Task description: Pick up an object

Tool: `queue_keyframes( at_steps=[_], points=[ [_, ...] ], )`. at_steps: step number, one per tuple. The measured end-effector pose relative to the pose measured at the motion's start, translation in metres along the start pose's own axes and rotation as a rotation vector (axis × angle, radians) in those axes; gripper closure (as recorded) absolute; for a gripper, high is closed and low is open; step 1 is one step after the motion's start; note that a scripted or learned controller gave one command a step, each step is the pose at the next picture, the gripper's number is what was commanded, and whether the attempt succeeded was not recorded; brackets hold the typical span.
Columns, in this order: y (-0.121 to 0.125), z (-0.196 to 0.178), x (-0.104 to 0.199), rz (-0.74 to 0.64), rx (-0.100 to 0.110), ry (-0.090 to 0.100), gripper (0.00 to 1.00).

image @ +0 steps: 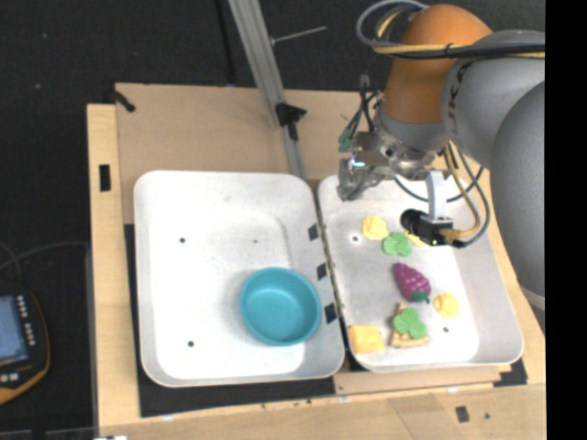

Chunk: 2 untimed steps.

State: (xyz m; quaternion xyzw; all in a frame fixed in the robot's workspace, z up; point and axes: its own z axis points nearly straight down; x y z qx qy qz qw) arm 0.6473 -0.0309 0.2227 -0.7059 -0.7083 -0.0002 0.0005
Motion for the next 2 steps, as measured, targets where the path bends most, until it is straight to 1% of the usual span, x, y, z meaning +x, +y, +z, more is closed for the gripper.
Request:
queue_keyframes(
  at_steps=[1,2],
  points=[
    [-0.003,-0.003,0.041,-0.001,0.002,0.001,1.0],
    [-0.001,0.001,0.088,0.001,0.0,0.0,1.0]
  ],
)
